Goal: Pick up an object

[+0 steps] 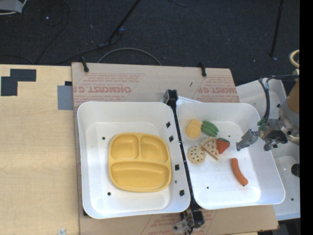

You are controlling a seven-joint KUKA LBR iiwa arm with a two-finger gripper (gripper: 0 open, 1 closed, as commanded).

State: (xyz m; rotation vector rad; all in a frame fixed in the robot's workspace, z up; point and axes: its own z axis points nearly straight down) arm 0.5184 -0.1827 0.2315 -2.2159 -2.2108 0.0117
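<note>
White bins (88,131) on cardboard (112,84), dark carpet (146,23) behind.

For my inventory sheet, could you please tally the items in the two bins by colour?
Yellow: 2, divided plate, corn
Green: 1, pepper
Red: 1, strawberry
Orange: 1, sausage
Tan: 2, cookie, sandwich wedge
Total: 7

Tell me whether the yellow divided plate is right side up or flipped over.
Right side up. The yellow plate lies flat in the left bin with its three hollow sections facing up toward the camera.
</note>
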